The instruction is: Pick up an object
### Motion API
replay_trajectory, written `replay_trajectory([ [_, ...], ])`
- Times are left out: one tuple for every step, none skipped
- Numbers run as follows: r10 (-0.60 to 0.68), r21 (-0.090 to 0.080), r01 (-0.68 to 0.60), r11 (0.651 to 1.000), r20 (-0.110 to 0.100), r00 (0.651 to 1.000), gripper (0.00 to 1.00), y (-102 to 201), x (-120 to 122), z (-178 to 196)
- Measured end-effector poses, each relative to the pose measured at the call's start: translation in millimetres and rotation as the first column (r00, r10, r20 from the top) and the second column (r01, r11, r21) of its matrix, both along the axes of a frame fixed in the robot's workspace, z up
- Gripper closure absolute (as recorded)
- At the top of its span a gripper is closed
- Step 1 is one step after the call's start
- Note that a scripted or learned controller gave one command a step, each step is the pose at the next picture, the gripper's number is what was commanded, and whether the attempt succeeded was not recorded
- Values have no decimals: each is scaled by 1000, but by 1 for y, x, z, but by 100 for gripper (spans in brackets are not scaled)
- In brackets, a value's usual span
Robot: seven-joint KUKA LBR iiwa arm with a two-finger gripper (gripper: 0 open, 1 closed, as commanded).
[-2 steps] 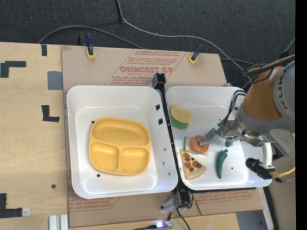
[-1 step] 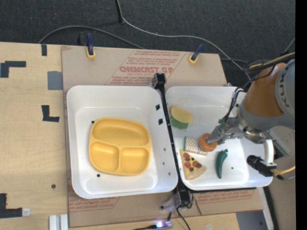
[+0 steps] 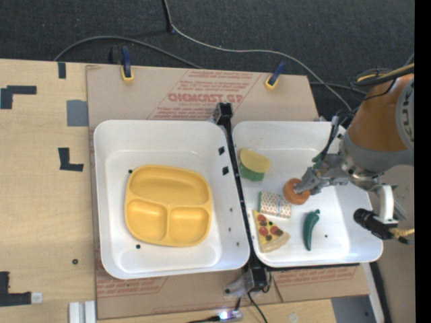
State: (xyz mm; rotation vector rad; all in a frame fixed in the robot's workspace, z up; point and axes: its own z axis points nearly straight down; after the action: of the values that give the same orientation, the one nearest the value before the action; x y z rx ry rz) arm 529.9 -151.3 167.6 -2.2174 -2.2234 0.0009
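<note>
The right bin [image 3: 337,136] holds several toy foods. An orange-brown round piece [image 3: 293,192] lies near its middle. My gripper [image 3: 311,182] comes in from the right and sits right against that piece, its tip at the piece's upper right edge. A green pepper [image 3: 310,229] lies just below the gripper. A pizza slice [image 3: 269,231] and a checked block [image 3: 275,204] lie to the left of the pepper. A yellow and green piece [image 3: 254,163] rests near the bin's left wall.
The left bin [image 3: 108,147] holds a yellow divided plate [image 3: 168,204]. A black divider [image 3: 234,173] runs between the bins. The arm's orange band [image 3: 377,123] hangs over the right bin's far right side. Cables trail across the dark floor behind the bench.
</note>
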Motion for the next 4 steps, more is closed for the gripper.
replay_trajectory([
  [0,-1,0,1000,1,1000,100,-2,7,42],
  [-1,-2,1,1000,3,1000,100,-8,17,92],
  [4,1,-4,1000,-2,1000,100,39,32,93],
  [3,0,-3,1000,-5,1000,100,88,40,73],
])
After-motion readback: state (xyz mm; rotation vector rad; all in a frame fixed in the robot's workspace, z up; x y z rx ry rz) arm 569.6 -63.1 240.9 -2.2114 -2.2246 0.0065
